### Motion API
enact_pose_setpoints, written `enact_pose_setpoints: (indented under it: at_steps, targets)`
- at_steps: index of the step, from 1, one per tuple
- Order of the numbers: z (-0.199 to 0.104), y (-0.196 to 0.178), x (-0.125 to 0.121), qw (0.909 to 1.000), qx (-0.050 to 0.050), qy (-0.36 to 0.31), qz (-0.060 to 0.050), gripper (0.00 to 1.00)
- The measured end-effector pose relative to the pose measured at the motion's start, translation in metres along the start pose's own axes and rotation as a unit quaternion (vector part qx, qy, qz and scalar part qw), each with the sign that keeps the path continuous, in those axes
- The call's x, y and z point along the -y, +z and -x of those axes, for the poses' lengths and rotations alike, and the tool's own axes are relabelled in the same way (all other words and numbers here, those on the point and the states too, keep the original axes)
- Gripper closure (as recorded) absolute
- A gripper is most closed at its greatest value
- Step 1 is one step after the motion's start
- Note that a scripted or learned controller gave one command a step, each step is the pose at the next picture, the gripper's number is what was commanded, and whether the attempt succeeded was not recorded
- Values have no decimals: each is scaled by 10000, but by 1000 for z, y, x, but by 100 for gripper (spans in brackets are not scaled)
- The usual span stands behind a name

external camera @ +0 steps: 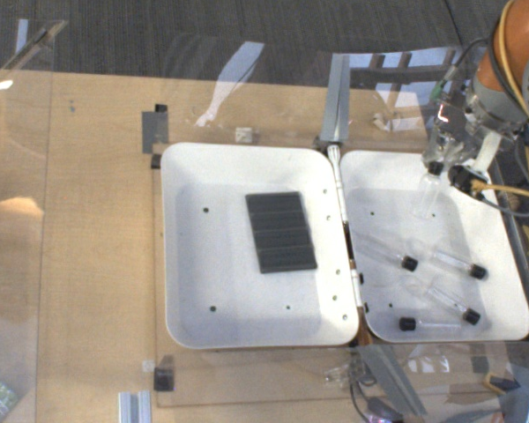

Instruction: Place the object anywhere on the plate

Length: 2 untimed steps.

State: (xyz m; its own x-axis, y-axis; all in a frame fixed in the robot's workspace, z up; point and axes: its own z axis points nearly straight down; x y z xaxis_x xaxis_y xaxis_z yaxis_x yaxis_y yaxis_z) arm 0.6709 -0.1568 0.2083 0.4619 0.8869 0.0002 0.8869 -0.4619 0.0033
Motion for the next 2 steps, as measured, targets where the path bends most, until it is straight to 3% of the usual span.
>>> enact_pose_setpoints:
  at_steps: [1, 2]
  targets:
    - [33, -41, -17, 9823, 8, 1874, -14, 100]
    - [24, -107, 5, 9207, 3, 3903, -4, 100]
